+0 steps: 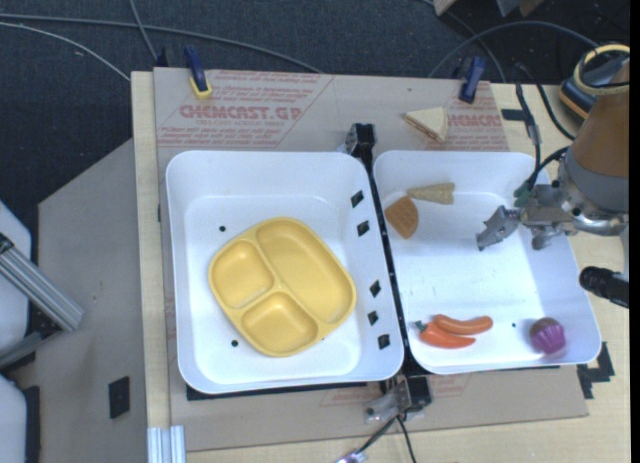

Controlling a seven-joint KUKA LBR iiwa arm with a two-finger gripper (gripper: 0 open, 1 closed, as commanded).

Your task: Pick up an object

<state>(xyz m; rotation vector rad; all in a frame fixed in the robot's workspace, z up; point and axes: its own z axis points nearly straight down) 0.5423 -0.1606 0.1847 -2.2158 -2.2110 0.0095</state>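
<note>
**A:** Where does the gripper (510,230) stand relative to anything it could take?

**B:** It hangs over the right bin (560,346), in the far right part of it, with the grey arm (600,166) coming in from the right. Two grey fingers (492,230) show, spread a little apart, and nothing sits between them.

**A:** What is closest?

**B:** By my reading, the round brown piece (402,217) and the tan wedge (432,192), both to the left of the fingers against the bin's far left corner. The wedge's long axis runs left to right, pointing roughly toward the gripper.

**A:** And the rest?

**B:** The orange sausage-shaped toys (456,330) lie near the front wall, down and slightly left of the fingers, long axis left to right. The purple piece (547,334) is at the near right, below the wrist. All of them are well apart from the fingertips.

**A:** So the coming move?

**B:** Likely a shift left or toward the near side before descending. The yellow divided tray (282,286) in the left bin (190,251) and the sandwich wedge (428,123) on the tabletop (250,111) lie farther off.
</note>
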